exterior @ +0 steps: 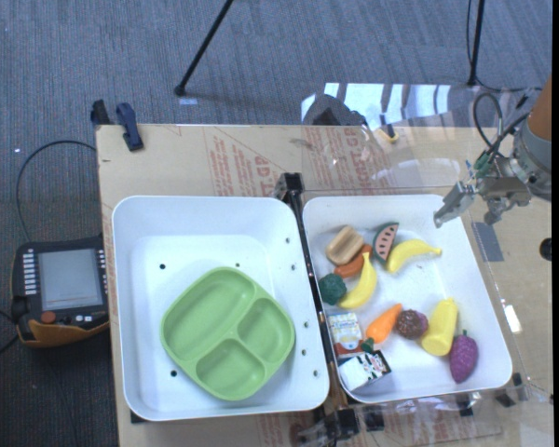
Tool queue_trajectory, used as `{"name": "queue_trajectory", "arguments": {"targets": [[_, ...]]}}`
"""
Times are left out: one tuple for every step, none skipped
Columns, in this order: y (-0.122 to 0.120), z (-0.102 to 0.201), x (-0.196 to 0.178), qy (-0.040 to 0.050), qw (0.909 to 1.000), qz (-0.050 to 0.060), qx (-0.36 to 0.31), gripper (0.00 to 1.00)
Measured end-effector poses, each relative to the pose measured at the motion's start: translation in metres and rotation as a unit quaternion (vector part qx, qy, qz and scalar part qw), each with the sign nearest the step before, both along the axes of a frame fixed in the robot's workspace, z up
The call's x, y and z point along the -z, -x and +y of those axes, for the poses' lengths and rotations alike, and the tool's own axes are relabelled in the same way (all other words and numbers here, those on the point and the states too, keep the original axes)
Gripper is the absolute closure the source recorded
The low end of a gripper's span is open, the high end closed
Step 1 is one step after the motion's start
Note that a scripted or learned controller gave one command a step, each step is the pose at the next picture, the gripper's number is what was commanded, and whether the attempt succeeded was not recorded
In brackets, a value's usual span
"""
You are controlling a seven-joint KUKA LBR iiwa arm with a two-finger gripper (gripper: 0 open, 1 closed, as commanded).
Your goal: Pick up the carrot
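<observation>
With fingers spread wide, the gripper (pixel 472 201) risks grabbing the brown ball (pixel 411 323) touching the carrot (pixel 384 323) instead.

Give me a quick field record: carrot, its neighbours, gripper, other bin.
target: small orange carrot, lying in the right white bin, near the middle of its floor
neighbours: dark red round fruit at its right, yellow banana above-left
gripper: two-finger gripper over the bin's far right rim, apart from the carrot
left white bin: green divided plate
</observation>
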State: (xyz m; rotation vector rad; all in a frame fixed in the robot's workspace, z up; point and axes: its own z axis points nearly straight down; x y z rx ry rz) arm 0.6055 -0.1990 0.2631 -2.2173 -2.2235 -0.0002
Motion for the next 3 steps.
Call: {"name": "queue_trajectory", "arguments": {"targets": [[0.031,0.058,0.171,-0.0049,0.9972,0.011,-0.074,0.00],[0.091,0.055,0.174,-0.0019,0.9913,0.003,-0.131,0.00],[0.091,0.053,0.165,-0.0032,0.9922,0.002,-0.125,1.00]]}}
